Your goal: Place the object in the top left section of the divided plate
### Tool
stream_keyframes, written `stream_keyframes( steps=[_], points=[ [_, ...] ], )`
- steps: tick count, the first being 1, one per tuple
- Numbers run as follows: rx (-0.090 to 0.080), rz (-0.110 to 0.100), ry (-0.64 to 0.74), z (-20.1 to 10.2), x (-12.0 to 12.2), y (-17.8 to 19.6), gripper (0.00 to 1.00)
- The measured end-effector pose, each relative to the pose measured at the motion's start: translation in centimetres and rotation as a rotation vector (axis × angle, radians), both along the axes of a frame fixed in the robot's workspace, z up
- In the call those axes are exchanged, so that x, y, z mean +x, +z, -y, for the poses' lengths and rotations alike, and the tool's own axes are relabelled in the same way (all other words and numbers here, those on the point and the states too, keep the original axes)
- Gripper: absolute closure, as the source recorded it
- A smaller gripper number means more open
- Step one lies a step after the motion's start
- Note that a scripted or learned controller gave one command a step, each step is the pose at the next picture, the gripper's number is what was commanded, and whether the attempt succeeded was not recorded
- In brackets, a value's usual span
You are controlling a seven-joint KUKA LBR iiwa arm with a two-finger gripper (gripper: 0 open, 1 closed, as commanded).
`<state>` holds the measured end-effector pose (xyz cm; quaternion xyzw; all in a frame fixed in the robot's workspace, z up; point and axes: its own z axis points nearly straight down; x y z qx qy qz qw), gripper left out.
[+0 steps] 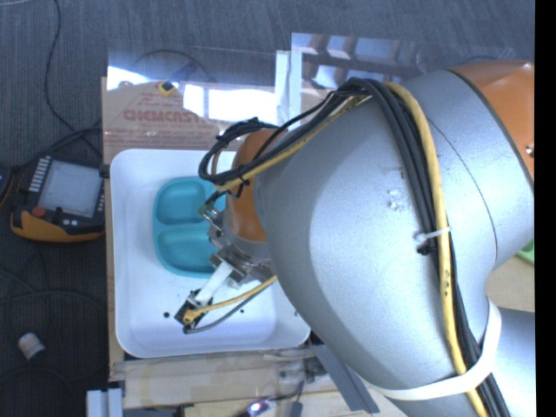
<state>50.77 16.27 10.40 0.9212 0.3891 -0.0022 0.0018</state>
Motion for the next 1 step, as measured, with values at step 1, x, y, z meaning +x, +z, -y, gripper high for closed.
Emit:
stream_keyframes(
  steps=[1],
  points=[
    [0.0,-0.003,0.002,-0.05,-0.07,0.0,0.0]
  ],
)
